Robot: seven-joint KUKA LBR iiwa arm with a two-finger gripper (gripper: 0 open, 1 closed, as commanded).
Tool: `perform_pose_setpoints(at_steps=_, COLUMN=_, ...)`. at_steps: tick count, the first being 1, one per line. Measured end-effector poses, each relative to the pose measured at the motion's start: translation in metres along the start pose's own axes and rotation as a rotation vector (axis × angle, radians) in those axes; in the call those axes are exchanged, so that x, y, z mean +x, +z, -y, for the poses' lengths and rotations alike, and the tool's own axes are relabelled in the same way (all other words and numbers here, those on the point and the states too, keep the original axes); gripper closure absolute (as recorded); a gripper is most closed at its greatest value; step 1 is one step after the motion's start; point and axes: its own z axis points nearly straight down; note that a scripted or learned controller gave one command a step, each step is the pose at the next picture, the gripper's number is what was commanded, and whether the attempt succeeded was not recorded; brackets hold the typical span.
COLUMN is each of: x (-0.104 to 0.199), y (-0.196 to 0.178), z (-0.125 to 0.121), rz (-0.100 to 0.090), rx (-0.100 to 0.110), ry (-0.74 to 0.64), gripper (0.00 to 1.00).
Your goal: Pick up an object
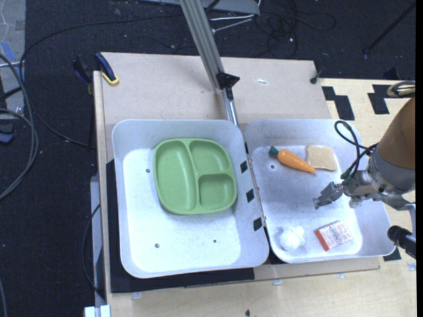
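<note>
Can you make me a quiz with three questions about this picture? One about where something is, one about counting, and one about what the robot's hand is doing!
1. Where is the green plate?
A. In the left bin
B. In the right bin
C. On the floor

2. How many things lie in the right bin?
A. One
B. Two
C. Four

3. What is the gripper doing?
A. Holding the carrot
B. Holding nothing, over the right bin
C. Resting on the green plate

Answers:
1. A, the plate sits in the left bin.
2. C, there is a carrot, a tan slice of bread, a white lump and a red and white packet.
3. B, nothing is between its fingers, and all four things lie apart from it.
</note>
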Motion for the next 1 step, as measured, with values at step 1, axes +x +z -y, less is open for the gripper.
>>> perform_pose_setpoints(at_steps=1, x=-0.0026, y=0.0436, z=0.0005, rz=0.0, rx=0.0, ry=0.001, gripper=0.0)
